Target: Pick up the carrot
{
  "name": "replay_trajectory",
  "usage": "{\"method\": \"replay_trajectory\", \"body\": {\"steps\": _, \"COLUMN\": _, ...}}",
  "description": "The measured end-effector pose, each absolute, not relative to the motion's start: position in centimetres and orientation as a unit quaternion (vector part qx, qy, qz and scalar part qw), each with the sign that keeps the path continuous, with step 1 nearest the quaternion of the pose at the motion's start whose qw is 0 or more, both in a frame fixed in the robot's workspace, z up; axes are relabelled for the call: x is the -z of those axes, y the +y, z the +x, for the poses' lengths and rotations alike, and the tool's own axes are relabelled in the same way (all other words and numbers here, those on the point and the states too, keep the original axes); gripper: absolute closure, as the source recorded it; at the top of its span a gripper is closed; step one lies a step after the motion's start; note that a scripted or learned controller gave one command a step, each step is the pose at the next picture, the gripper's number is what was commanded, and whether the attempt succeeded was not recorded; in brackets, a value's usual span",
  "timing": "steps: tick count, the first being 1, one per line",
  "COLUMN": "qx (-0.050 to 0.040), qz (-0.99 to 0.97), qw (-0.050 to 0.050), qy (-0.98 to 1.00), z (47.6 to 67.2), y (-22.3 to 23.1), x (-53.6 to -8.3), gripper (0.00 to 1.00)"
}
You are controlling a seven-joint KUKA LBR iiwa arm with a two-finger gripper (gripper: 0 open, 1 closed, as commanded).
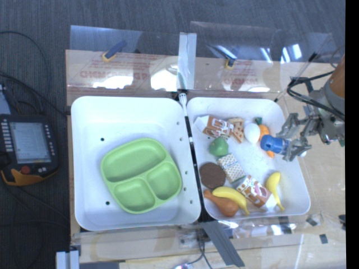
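Carrot pick not done yet. Far left of the gripper (291,140), off the bench, sat a teach pendant (28,144), screen unreadable. Next the left bin (78,150) with a green divided plate (140,175), well away from the gripper. Cardboard behind the bins had reddish print, too washed out to read. In the right bin (305,202): printed snack packet (217,126), text too small to read, green toy (219,147), brown cookie (212,175), banana (230,195), white egg (252,133). The carrot (264,131) lay in that bin just left of the gripper, green top pointing away from it, partly under a blue toy (274,144) that sat right at the gripper's tip. Gripper was low over the bin's right side; couldn't tell whether spread or pressed together. Nothing visibly gripped. Left to do, as I judged: get round the carrot rather than the blue toy, close, lift.
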State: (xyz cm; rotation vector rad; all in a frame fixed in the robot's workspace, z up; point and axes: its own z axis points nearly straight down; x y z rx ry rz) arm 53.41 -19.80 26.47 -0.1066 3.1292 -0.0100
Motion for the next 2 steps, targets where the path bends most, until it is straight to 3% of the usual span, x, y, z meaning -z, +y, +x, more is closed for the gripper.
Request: {"method": "replay_trajectory", "body": {"steps": 2, "qx": 0.0050, "qz": -0.033, "qw": 0.008, "qy": 0.999, "z": 53.61, "y": -19.87, "x": -28.38, "gripper": 1.00}}
